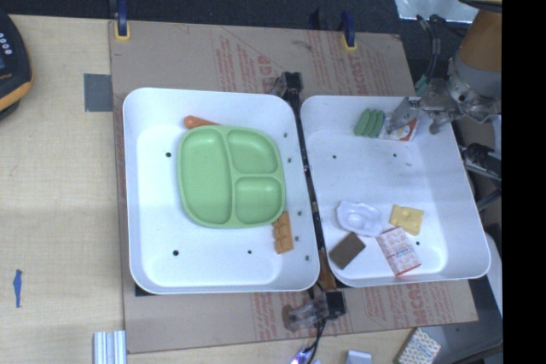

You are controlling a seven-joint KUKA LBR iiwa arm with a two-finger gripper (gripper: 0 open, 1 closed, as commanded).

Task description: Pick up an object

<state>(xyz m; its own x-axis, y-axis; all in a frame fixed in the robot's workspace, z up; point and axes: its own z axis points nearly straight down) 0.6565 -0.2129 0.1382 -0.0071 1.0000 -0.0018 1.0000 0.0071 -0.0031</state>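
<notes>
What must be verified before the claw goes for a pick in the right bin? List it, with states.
1. Claw over the right bin: ok, at its far edge.
2. Target near: ok, green item lies beside it.
3. Claw open: cannot tell.
4. Anything held already: cannot tell; a small orange-and-white thing sits under it.
5. Other items apart from the target: ok, yellow piece and brown piece lie near the front.

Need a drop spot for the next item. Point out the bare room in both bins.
Right bin: bare floor mid-bin, between the green bundle and the white wrapper. Crowded along its near edge and by the pincer. Left bin: the green divided plate takes the middle; bare strips lie left of it and along the near wall.
</notes>
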